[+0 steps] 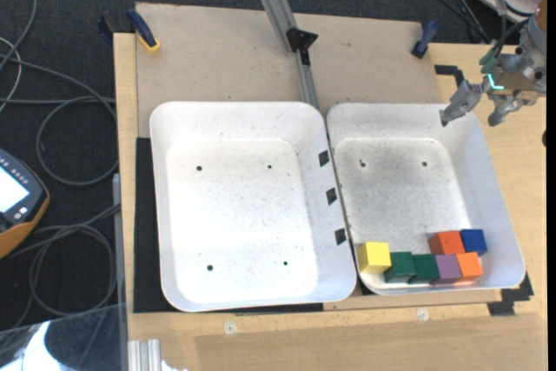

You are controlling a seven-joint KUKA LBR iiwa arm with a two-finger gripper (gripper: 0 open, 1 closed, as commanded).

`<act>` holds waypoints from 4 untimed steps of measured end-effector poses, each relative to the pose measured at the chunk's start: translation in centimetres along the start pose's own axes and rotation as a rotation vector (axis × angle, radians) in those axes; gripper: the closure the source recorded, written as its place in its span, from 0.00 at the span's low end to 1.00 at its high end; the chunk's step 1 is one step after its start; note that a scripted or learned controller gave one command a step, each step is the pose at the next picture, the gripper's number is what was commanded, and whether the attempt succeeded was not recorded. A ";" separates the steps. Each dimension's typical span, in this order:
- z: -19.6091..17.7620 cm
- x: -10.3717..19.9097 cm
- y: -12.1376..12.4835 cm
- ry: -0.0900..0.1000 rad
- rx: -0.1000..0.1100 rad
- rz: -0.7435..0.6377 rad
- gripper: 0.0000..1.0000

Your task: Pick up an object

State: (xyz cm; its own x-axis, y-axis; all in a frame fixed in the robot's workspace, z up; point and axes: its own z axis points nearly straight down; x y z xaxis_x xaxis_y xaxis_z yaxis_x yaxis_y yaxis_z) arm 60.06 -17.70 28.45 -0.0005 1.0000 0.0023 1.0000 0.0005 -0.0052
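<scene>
Open end effector [477, 106] above right bin [491, 178]

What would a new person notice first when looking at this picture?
Most striking is the cluster of colored blocks in the near corner of the right bin: yellow, green, purple, orange, red and blue, packed close together. Next is the gripper, with its fingers spread, above that bin's far right edge. The left bin is white with dark speckles.

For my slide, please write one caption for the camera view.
Open hand hovers over the right bin's far corner; coloured blocks cluster along its near edge.
</scene>
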 end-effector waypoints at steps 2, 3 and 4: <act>4.4 -0.6 -0.5 -0.001 0.000 0.001 0.00; 8.9 -0.9 0.1 -0.001 0.001 0.001 0.00; 15.1 -0.2 0.2 0.000 0.002 -0.001 0.00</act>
State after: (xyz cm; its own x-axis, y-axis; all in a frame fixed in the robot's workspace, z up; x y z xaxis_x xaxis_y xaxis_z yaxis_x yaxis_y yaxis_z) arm 60.15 -17.87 13.37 -0.0011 1.0000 0.0024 1.0000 0.0011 -0.0072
